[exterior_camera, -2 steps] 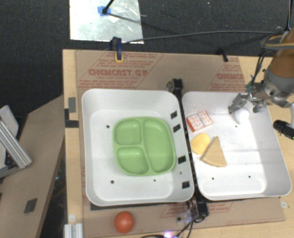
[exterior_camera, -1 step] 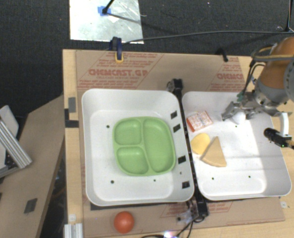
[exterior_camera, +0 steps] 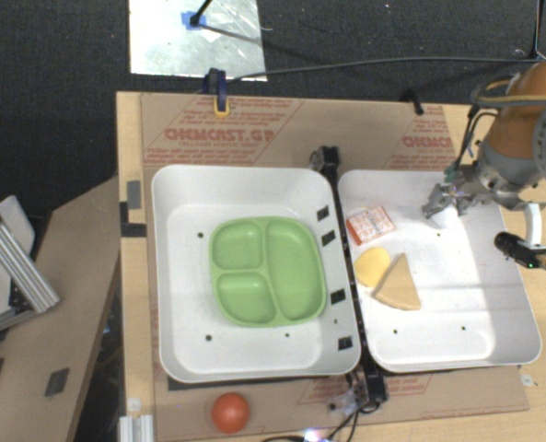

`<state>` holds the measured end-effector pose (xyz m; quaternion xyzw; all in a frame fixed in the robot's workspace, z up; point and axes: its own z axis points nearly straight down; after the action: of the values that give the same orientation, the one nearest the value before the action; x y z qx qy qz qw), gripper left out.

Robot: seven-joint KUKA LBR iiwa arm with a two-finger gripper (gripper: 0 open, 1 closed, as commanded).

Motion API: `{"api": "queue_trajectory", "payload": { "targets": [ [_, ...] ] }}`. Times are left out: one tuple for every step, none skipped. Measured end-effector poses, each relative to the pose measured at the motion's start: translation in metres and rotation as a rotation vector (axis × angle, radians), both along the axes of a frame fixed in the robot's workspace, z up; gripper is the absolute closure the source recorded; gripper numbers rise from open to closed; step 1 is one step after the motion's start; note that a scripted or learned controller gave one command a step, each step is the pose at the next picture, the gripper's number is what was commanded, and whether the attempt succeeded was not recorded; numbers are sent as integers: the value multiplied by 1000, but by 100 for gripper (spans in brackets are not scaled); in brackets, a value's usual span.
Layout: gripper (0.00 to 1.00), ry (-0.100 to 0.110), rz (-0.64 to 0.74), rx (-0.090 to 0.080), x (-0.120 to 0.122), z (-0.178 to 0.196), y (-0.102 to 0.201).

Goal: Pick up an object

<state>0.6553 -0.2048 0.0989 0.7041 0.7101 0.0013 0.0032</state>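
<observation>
A: Starting at the bottom of the frame, what lies nearest?

B: An orange-red ball (exterior_camera: 230, 412), round and smooth, sits on the brown board (exterior_camera: 282, 122) just below the left bin (exterior_camera: 176, 247). That bin holds a green plate (exterior_camera: 267, 271), glossy plastic with rounded corners and three compartments.

A: And the right bin (exterior_camera: 493, 330)?

B: Three things cluster at its left side. A tan wedge (exterior_camera: 399, 285), triangular and matte, lies touching a yellow rounded piece (exterior_camera: 372, 265) on its left. Just above them is a small flat packet (exterior_camera: 369, 223), white with red print.

A: Where is the gripper (exterior_camera: 445, 199)?

B: Higher up, over the upper right part of the right bin, under the grey arm (exterior_camera: 512, 168) with its orange band (exterior_camera: 528, 109). Its metal fingers (exterior_camera: 435, 203) point down and left.

A: Spread or clenched?

B: I cannot tell; they are too small and blurred. Nothing shows between them, and they touch no object.

A: How do the objects lie relative to them?

B: The packet is the closest, to the lower left of the fingertips and apart from them; the wedge and yellow piece lie further down-left
</observation>
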Motion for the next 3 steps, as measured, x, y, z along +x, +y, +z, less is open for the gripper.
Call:
{"api": "queue_trajectory", "payload": {
  "targets": [
    [100,-1,-3,1,4,45,1],
    [100,-1,-2,1,1,92,6],
    [100,-3,-4,-1,0,155,-1]
  ]
}}
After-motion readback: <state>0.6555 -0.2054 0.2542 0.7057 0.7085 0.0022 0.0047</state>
